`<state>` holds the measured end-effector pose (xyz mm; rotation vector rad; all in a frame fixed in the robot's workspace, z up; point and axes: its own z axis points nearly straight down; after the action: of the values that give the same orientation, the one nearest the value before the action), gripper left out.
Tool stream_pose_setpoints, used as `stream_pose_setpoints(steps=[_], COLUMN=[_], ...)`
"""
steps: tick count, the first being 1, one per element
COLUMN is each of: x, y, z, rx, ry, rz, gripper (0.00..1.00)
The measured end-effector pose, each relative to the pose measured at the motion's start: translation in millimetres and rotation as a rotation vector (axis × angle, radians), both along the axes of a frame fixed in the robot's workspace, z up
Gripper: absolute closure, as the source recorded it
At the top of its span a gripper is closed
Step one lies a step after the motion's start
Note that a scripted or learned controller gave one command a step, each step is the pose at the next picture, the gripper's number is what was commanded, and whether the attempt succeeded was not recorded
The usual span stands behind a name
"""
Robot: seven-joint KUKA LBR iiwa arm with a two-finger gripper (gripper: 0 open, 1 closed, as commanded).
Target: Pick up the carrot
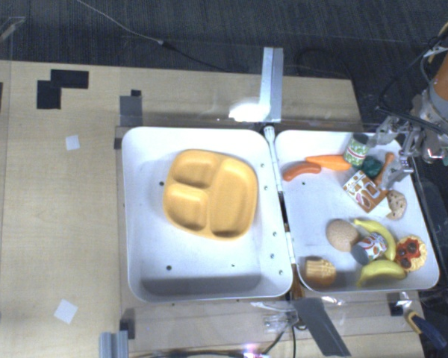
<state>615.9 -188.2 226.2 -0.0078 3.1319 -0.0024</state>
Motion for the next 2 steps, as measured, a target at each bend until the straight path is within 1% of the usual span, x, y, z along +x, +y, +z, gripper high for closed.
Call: stream_pose_setpoints(steps=[1,2], x=[30.6,-15.2], y=[13.4,75.7], z=[-87.9,-137.2], rx=[0.004,0.003], ry=[0.005,-0.003], rz=[-0.182,-0.139], gripper=[0.00,0.00])
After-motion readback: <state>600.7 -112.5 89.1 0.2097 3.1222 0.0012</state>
